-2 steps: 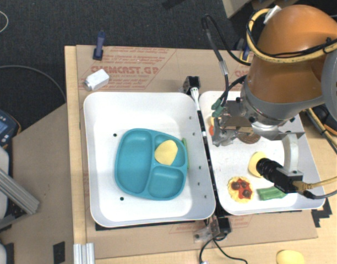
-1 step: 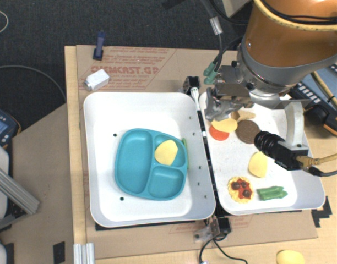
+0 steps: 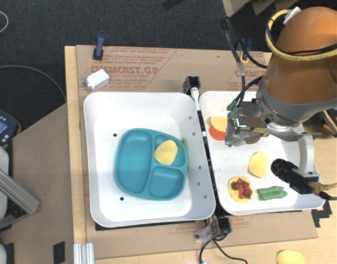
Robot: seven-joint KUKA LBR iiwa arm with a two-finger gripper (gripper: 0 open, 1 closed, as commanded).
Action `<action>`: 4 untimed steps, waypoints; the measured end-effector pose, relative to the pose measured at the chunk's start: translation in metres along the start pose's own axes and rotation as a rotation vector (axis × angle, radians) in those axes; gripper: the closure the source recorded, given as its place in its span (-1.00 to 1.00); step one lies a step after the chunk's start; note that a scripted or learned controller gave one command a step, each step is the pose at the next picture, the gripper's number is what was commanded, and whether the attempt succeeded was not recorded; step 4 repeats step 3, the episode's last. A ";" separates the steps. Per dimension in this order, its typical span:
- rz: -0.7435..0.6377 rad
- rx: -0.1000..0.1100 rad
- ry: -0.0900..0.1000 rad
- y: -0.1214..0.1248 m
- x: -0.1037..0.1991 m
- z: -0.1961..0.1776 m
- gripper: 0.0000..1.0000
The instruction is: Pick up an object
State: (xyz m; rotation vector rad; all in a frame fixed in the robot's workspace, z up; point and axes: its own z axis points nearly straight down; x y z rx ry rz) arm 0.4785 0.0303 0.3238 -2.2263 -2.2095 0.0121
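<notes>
End effector [image 3: 238, 138] hangs beside orange-yellow piece [image 3: 217, 127] (yellow lump [image 3: 257, 164] nearby).

Two bins [image 3: 143, 213] are set side by side on the bench [image 3: 152, 65]. A tray [image 3: 136, 164] lies in the left bin, and a chip [image 3: 166, 152] is held in the tray's upper right compartment. In the right bin [image 3: 230, 205], a slice [image 3: 218, 127] lies at the far left, just beside the claw [image 3: 234, 139]. Nearer the front, a lemon [image 3: 257, 164] is placed, with a pizza [image 3: 240, 188] and a bean [image 3: 271, 192] before it, the bean to the pizza's right.
</notes>
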 end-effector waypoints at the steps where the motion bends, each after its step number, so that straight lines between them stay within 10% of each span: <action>1: -0.011 -0.030 0.005 0.000 0.020 -0.161 1.00; 2: -0.005 0.007 0.000 -0.001 0.019 -0.002 1.00; 3: -0.013 -0.026 0.006 0.000 0.062 -0.136 1.00; 4: -0.013 -0.026 0.006 0.000 0.062 -0.136 1.00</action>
